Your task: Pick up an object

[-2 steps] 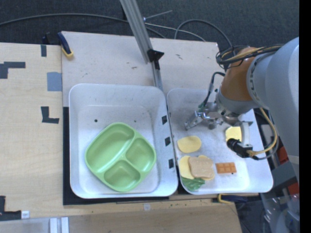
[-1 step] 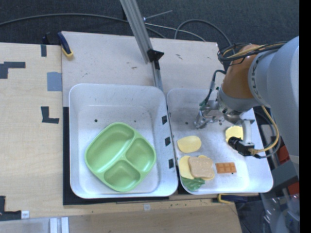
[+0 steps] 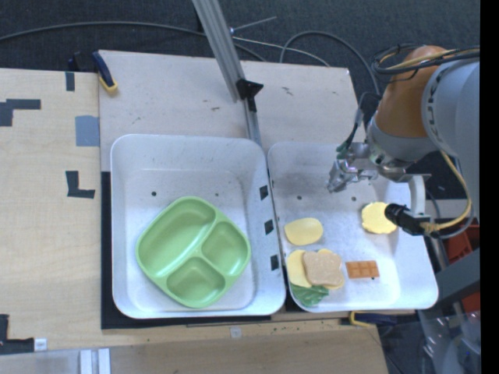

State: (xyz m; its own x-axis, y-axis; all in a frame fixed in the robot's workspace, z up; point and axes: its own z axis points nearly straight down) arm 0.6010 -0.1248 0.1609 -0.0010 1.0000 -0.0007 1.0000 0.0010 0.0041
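Food pieces sit along the right bin's [image 3: 405, 291] front half, none in the claw [image 3: 341, 179], which hangs over the bin's bare back-middle floor; you can't tell if it's open, too blurred. Nearest: yellow round piece [image 3: 376, 218] by the right rim, partly hidden by a black cable fitting [image 3: 405, 218]. Yellow oval [image 3: 303, 231] near the left rim; bread slice [image 3: 323, 269] overlaps another yellow piece and green leaf [image 3: 309, 294] at front-left; orange cracker [image 3: 362, 269] beside it. Left bin [image 3: 125, 209] holds a green divided plate [image 3: 193, 249].
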